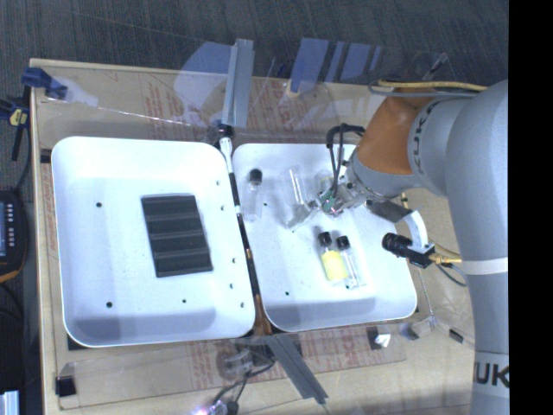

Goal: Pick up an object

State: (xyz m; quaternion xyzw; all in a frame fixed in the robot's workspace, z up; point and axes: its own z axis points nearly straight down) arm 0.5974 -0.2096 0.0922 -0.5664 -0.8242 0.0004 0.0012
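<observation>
Clear glass vials lie scattered in the right bin, long axes running up the bin, just left of the gripper, while a yellow vial sits below it; its finger state cannot be told.

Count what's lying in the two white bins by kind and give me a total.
Dark ribbed block, left bin: 1
Black-capped vials, right bin: 3 (yellow, clear, clear)
Clear tubes near the gripper: about 2, hard to separate
Total: about 6
</observation>
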